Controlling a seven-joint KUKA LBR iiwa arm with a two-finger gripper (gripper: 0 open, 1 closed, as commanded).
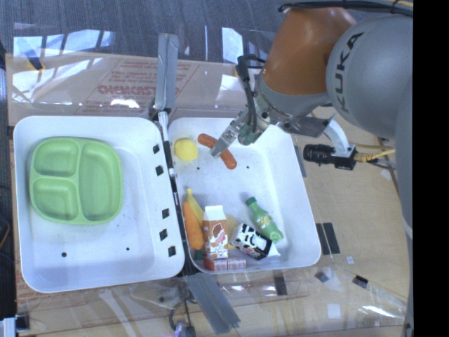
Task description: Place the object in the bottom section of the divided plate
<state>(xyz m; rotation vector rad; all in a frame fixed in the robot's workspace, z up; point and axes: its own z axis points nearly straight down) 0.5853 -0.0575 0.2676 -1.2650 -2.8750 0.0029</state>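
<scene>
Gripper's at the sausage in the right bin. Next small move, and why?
Probably ease the gripper down onto the sausage: it hangs over the sausage's middle, lemon close beside it, and nothing visibly held. The green divided plate sits in the left bin, so grasping comes first.

**Robotics lab, not a kitchen**

Reads as a robot test station. Has a grey industrial KUKA arm (372,55) reaching over a white left bin (84,276) and a white right bin (280,167), bedded on printed cardboard (133,79) under taped clear sheeting (70,55), on grey carpet (105,5). Stocks toy tableware and groceries: green divided plate (76,181), plastic carrot (193,227), milk carton (215,232), green bottle (263,220).
</scene>
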